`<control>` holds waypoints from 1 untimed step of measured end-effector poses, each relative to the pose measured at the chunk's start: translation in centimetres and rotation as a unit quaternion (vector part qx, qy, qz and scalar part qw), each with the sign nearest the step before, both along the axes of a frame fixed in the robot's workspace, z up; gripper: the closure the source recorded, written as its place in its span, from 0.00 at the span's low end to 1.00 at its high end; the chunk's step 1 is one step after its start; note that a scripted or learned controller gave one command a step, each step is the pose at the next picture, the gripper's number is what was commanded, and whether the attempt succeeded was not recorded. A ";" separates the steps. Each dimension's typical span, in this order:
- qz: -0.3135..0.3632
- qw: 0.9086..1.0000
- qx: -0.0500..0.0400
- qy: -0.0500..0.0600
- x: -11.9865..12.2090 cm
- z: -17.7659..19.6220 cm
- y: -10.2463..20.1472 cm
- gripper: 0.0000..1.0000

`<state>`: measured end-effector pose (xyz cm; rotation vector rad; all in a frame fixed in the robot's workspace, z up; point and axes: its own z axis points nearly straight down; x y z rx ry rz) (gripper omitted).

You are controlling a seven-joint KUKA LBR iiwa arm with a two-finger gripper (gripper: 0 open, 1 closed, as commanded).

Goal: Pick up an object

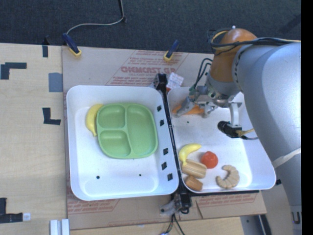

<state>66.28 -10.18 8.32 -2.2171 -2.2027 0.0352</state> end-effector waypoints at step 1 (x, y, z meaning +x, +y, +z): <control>0.000 1.000 -0.001 0.000 0.0 0.0 0.1 0.00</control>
